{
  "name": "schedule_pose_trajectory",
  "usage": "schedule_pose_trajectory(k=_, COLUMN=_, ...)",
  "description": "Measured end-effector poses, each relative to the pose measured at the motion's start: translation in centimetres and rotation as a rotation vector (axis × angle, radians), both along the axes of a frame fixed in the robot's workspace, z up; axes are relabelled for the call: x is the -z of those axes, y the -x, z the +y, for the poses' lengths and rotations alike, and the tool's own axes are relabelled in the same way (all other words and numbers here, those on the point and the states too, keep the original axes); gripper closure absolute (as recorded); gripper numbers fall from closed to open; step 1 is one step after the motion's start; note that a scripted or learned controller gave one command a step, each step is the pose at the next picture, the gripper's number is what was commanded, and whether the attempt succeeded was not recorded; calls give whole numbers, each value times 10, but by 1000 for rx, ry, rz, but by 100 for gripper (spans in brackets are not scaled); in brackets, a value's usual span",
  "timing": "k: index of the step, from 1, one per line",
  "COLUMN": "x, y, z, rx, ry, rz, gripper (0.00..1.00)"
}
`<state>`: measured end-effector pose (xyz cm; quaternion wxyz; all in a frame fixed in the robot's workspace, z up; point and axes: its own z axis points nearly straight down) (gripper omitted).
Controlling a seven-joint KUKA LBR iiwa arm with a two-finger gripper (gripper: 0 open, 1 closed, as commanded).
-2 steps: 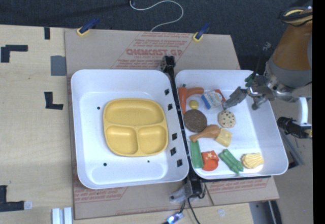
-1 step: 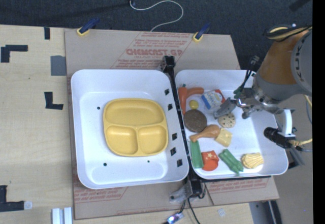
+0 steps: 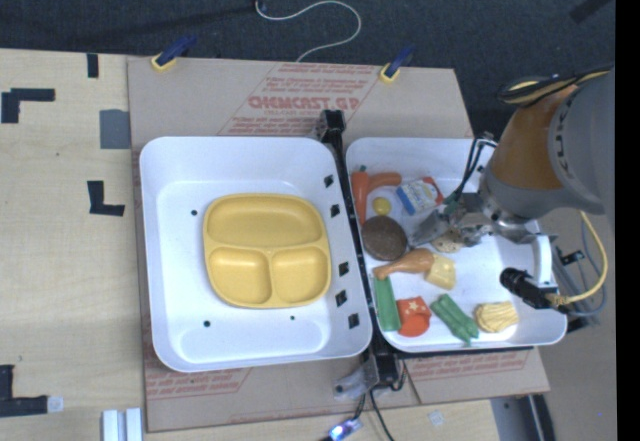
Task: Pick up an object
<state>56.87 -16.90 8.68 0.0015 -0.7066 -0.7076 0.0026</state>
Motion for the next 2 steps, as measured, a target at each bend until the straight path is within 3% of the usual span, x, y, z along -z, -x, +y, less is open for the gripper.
schedule_pose_trajectory(k=1, x=-9, y=1, z=1, rx=0, ry=-4, rz=6, gripper=100)
schedule_pose_trajectory(k=2, x=-49, y=-2, z=-3, rx=1, ry=-2, rz=-4, gripper=100)
